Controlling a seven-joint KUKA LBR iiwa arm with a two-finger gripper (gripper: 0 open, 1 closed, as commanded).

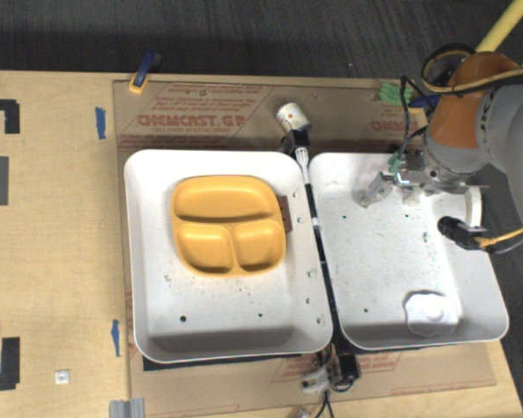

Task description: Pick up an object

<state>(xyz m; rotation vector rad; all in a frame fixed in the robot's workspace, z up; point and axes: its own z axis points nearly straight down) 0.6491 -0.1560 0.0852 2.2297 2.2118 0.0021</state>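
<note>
A yellow three-compartment plate lies in the left white bin, toward its back. A small white rounded object sits in the front right corner of the right white bin. My gripper hangs over the back part of the right bin, reaching in from the upper right on the grey and orange arm. It is well behind the white object and to the right of the plate. I see nothing held at it.
A black divider rail runs between the bins, with a small white-headed fixture at its far end. Cables hang off the arm over the right bin's right rim. The bins rest on a cardboard sheet.
</note>
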